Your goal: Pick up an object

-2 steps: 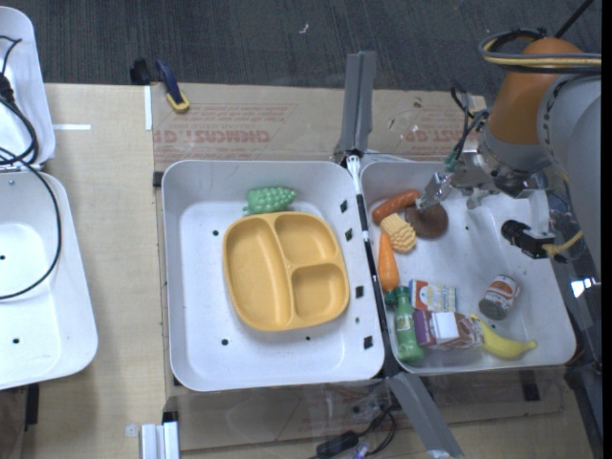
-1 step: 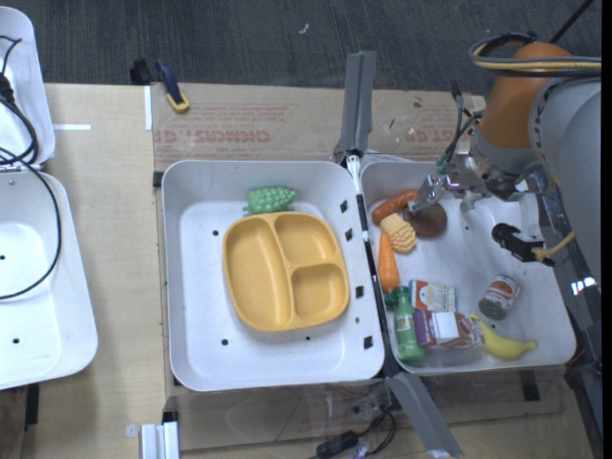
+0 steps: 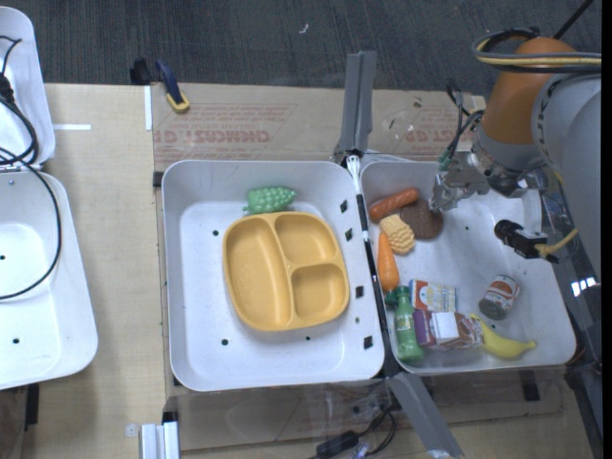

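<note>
The gripper (image 3: pixel 448 195) hovers over the brown cookie (image 3: pixel 422 222) in the right bin (image 3: pixel 535 290); its opening I cannot tell. The cookie looks light, stiff and flat, so pinching across its edges seems best.

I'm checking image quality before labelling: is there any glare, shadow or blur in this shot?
Camera view: lighting is even and soft, with faint shadows under the yellow tray and along the left bin wall; focus is sharp on the banana and can; the hand looks dim and slightly blurred.
</note>
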